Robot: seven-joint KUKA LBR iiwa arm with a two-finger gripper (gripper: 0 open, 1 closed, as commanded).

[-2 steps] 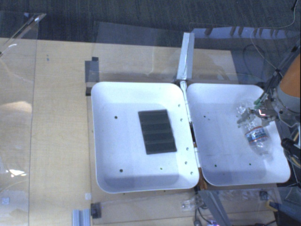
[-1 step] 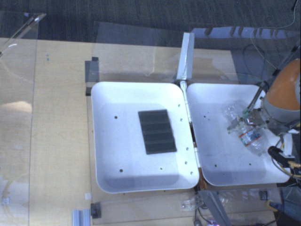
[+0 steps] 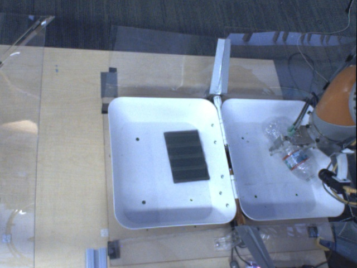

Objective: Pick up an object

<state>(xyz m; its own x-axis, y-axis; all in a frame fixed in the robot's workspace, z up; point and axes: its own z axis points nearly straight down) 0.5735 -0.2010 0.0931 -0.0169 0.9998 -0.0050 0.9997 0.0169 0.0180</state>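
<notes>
Nearest lay the right bin, where the gripper, its finger state impossible to tell, should have descended squarely over the clear plastic bottle.

no text, brand, number or sign can be read anywhere. the clear bottle in the right bin, toward 3 o'clock, carries a small label with red and blue patches, but it is too blurred to make out any letters. the dark ridged pad in the left bin, near the centre, bears no marking that shows.
</notes>
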